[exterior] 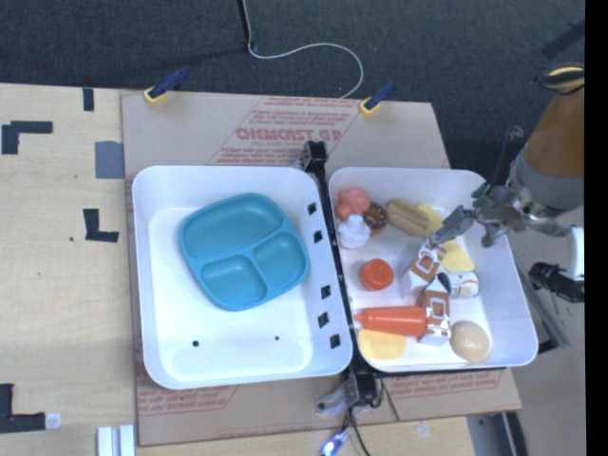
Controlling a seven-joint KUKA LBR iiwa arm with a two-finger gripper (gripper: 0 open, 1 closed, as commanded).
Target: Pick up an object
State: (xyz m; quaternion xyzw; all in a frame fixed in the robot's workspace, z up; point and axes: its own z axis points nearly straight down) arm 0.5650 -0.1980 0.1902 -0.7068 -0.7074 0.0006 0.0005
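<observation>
**Pincer Low Over Crowded Right Bin**

Seen from above at a slant: two shallow white bins side by side on a cardboard-covered surface point(275, 126). In the left bin point(152, 283), a blue divided plate point(244, 250), tilted toward the upper left of that bin. In the right bin point(508, 302), a jumble of toy food: a pink piece point(352, 200) and a white piece point(353, 232) near the upper left corner, a brown bun-like roll point(407, 218) just right of them, a red tomato point(376, 274) near the centre, an orange carrot point(391, 320) lying lengthwise at the lower middle, a yellow disc point(382, 346) just below it, a tan egg-shaped piece point(469, 340) at the lower right, and small brown-and-white cartons point(435, 304) between. Reaching in from the right of the frame, the grey arm point(556, 155), its pincer point(439, 240) angled down to the centre-right of that bin, right at a carton point(427, 266). Fingers too dark and small to tell whether apart or together; nothing clearly gripped. Blue-and-yellow clamps point(165, 85) at the top corners of the cardboard.
</observation>
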